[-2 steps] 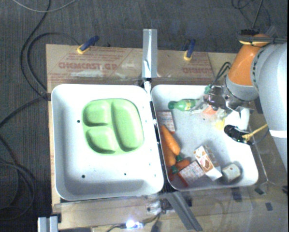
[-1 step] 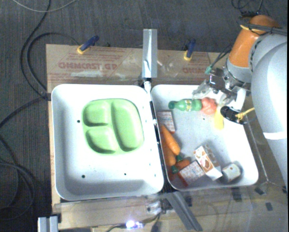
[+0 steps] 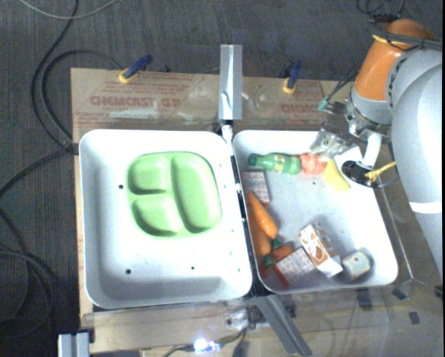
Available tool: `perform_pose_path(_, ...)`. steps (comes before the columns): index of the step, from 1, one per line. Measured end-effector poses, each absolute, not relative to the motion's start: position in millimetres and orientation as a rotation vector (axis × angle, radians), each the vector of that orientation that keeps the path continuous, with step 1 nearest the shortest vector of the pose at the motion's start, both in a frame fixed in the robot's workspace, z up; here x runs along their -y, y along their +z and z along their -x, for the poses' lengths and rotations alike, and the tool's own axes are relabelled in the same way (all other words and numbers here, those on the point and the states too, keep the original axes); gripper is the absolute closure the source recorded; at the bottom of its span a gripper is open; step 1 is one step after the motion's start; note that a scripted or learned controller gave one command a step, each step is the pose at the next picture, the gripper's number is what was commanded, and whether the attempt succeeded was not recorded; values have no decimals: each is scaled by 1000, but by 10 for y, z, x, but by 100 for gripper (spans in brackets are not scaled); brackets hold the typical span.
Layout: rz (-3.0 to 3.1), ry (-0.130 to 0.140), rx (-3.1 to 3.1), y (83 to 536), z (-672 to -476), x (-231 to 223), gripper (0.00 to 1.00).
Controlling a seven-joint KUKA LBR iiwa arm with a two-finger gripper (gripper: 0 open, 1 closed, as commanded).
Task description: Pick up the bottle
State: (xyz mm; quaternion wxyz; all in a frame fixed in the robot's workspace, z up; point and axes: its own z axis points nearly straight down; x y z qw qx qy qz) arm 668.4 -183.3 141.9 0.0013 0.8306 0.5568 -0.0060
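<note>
Bins sit side by side on the bench, the left bin [image 3: 96, 274] and the right bin [image 3: 382, 270], both white and shallow. At the near end of the right bin there is a small grey can [image 3: 356, 265] in the right corner. Just left of it lies a little carton [image 3: 317, 248], and left of that a red box [image 3: 295, 263] and a small carrot [image 3: 277, 256]. A bigger carrot [image 3: 260, 220] lies a bit farther back along the left wall, with a small packet [image 3: 256, 185] behind it.

The left bin holds a green plate [image 3: 174, 193] with three sections, sitting in the middle.

Farther back in the right bin, the bottle [image 3: 277, 163] lies on its side. It is green, and its white cap points left. A red thing [image 3: 313, 163] touches its right end, and a yellow thing [image 3: 338, 177] lies just right of that.

The gripper [image 3: 331, 143] hangs over the far right part of this bin, just above the red thing and near the bottle's right end. It is too blurry to tell whether it is spread or squeezed, and nothing can be seen in its grip.

Behind the bins, a metal post [image 3: 230, 91] stands between two clamps, the left clamp [image 3: 135, 68] and the right clamp [image 3: 291, 76].
</note>
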Motion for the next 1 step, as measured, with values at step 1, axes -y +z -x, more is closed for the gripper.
perform_pose_path(1, -2532, 20, -1817, 1367, -6602, 1800, 100)
